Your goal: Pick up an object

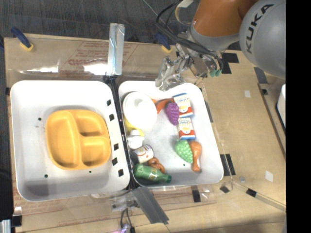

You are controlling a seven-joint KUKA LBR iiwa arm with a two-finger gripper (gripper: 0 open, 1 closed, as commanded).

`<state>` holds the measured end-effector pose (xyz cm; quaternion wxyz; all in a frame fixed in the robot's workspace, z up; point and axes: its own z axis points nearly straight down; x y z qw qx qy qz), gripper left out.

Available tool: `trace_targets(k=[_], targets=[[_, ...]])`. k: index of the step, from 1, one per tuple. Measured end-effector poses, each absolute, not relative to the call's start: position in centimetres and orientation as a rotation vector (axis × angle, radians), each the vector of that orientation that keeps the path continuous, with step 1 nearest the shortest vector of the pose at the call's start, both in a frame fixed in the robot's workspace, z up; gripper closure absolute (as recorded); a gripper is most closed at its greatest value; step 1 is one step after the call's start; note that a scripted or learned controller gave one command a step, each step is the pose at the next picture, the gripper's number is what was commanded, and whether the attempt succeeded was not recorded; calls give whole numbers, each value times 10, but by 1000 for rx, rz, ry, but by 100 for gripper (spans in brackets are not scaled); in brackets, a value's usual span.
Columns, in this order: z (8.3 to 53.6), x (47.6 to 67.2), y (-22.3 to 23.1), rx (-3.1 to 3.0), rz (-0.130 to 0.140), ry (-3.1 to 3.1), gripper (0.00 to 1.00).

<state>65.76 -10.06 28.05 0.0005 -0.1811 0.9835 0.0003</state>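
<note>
A grey arm (252, 18) reaches in from the right, its gripper (167, 76) hanging over the far rim of the right bin (214, 166). The metal fingers (164, 79) stand slightly parted with nothing between them.

Below, a white bowl (139, 109) sits in the bin's far left corner, with purple grapes (172, 112) and two small cartons (183, 115) near the middle. Green grapes (183, 150) touch a drumstick (195, 154) toward the right wall. A green bottle (151, 174) lies along the near edge.

The left bin (24, 110) carries a yellow divided tray (77, 139).
</note>
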Motion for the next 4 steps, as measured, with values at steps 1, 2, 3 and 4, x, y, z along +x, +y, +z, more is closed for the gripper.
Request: trace_targets(k=[1, 2, 3, 4], targets=[[280, 658, -129, -941, -4, 2992, 100], [292, 659, -128, -943, -7, 2987, 100], [293, 658, -147, -1252, -6, 2874, 100], [305, 660, -145, -1253, -11, 2867, 100]])
